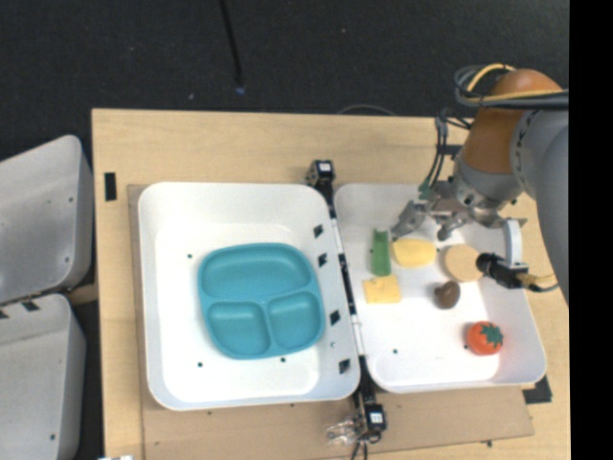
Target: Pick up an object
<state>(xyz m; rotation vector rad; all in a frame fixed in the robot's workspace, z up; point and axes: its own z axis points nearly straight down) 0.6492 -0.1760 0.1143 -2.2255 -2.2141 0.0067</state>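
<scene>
Bench (pixel 115 142): we see a pale wooden top carrying two shallow white bins side by side, with a dark floor beyond it.
Left bin (pixel 163 353): it holds a teal divided plate (pixel 261 298), lying flat near the middle, one large section on its far side and two smaller ones on its near side.
Right bin (pixel 421 367): it holds all the small things.
Green piece (pixel 381 253): a narrow green strip lying near the bin's left wall.
Yellow lump (pixel 414 253): rounded, just right of the green piece and just below the gripper.
Yellow block (pixel 383 289): squarish, nearer to us than the green piece, close beside it.
Tan disc (pixel 462 263): flat and round, right of the yellow lump.
Brown ball (pixel 447 295): small and dark, just near of the tan disc.
Red fruit (pixel 485 338): tomato-like with a green top, alone toward the near right corner.
Arm (pixel 498 132): it reaches in from the right, orange band above the wrist.
Gripper (pixel 433 217): it hangs over the far part of the right bin; its fingers seem spread apart, though the view is coarse, and we see nothing between them.
</scene>
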